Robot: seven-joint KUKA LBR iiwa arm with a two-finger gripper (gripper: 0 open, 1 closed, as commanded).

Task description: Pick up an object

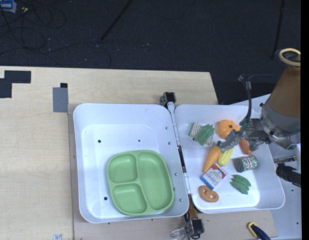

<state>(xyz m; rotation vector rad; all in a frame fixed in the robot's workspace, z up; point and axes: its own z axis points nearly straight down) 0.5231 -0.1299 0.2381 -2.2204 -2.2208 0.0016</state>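
Gripper (233, 140) low in right bin (267, 196) — among toy foods.

Divided plate (139, 182) in left bin (89, 134) — toys right bin (267, 196).

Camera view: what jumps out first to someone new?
The green divided plate lying alone in the left bin, and beside it the right bin crowded with toy food: carrot, orange, pretzel, pea pods. The end effector reaches in from the right, low over that pile.
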